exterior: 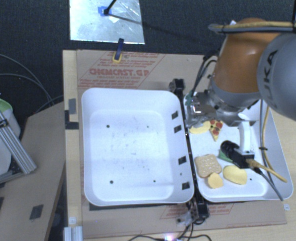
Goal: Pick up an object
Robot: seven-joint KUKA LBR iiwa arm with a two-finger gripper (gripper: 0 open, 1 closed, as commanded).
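Over the right bin's far-left corner: a grey metal gripper (pixel 195 110) hangs low by the left wall. I cannot tell whether it is wide or narrow, and nothing is seen held.
Right white shallow plastic bin (pixel 238 197): carries all 5 candidates.
Nearest candidates: a pale yellow flat slice (pixel 199 130) lies against the left wall just nearward of the gripper, with a red-and-orange spotted piece (pixel 216 128) beside it.
Farther candidates: a round tan speckled disc (pixel 206 164), a small yellow block (pixel 215 181) and a yellow oval lump (pixel 235 174) cluster along the near edge.
Left white shallow plastic bin (pixel 132 149): well apart from every candidate.
Slice at the wall: it is thin and tight to the side, so a grip could skid over it or strike the rim.
Slice and spotted piece: they lie close, so taking 1 may knock the other away.
Grey-and-orange arm (pixel 283 79): its bulk covers the far edge, so contact there is hard to judge.
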